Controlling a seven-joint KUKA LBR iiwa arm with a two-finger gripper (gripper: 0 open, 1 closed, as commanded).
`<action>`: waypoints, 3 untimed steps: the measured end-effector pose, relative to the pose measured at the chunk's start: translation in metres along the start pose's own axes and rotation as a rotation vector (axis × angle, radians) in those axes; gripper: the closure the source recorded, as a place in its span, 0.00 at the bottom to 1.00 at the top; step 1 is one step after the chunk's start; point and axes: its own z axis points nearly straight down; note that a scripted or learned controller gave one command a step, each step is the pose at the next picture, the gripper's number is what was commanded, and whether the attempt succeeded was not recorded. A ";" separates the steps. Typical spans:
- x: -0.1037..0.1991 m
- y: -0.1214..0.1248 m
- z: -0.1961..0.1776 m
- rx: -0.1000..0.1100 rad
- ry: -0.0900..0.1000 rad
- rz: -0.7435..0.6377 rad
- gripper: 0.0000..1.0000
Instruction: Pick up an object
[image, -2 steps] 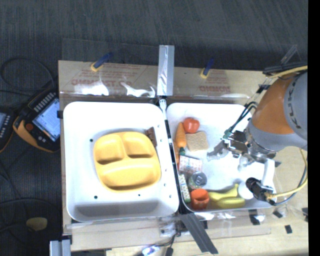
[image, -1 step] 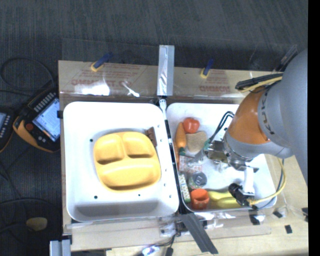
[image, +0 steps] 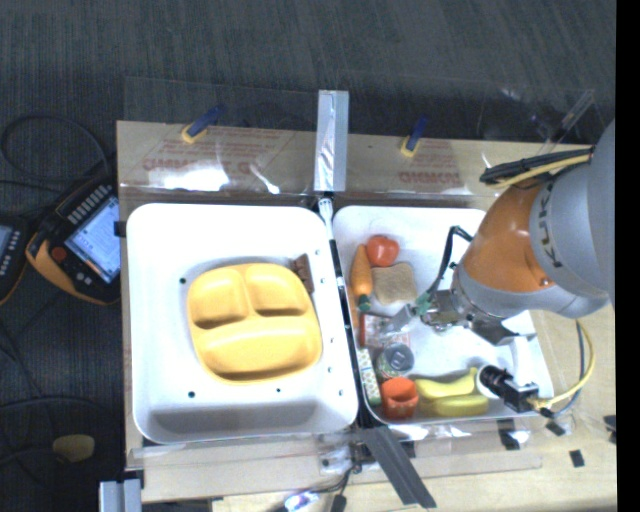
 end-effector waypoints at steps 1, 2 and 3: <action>0.016 -0.027 0.000 -0.003 -0.010 -0.088 0.00; 0.019 -0.024 -0.012 -0.007 -0.004 -0.090 1.00; 0.018 -0.025 -0.011 -0.004 -0.004 -0.090 0.00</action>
